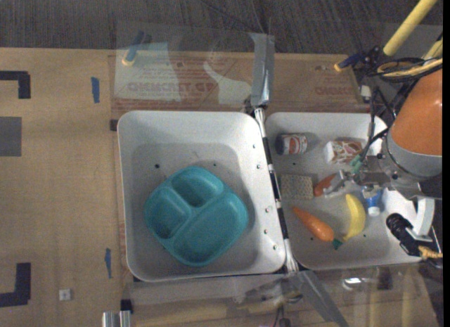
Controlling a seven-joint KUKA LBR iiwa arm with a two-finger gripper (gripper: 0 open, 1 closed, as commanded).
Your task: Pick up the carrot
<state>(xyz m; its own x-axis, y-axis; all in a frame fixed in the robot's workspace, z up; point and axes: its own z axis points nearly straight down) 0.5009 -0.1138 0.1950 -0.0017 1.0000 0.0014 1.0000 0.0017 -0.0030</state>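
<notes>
Carrot: smooth orange taper beside curved banana.

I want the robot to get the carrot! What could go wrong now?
1. The banana lies close beside the carrot, so the gripper might bump or grab it instead.
2. An orange-red item sits right by the gripper and looks a bit carrot-like; the program could go for that.
3. The carrot is smooth and tapered, so it may slip out.
</notes>
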